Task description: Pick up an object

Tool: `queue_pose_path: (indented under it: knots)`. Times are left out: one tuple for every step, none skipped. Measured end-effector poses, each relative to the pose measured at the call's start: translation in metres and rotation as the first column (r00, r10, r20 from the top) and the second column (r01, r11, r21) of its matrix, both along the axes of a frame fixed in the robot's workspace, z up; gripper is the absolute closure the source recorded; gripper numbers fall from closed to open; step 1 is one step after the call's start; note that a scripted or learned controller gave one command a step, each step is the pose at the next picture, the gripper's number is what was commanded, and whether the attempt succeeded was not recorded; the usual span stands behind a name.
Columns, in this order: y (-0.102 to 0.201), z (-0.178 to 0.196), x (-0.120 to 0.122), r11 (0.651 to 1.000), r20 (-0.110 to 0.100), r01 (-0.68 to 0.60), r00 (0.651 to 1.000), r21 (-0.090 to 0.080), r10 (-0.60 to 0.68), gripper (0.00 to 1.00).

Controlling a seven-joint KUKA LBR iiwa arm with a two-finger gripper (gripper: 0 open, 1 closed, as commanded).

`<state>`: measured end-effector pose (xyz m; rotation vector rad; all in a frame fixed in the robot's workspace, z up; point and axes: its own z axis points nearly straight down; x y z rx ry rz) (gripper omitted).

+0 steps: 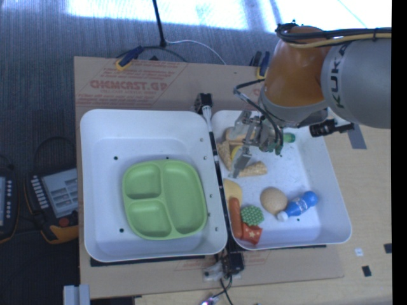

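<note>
Camera view: my two-finger gripper hangs over the right white bin's upper-left corner; finger state I cannot tell. Tan wedge-shaped food piece lies directly beneath, long axis crosswise; beige egg-shaped object sits nearby, down-right.

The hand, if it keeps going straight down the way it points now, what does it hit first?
Most likely the yellow wedge lying in the right bin just below the hand, though depth is hard to judge from this slanted view.
</note>
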<state>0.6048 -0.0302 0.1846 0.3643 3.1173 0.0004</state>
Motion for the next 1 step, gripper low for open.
queue_pose_path:
  knots:
    - [-0.0643, -0.0325, -0.0280, 0.994, -0.003, -0.105, 0.994, -0.001, 0.105, 0.00]
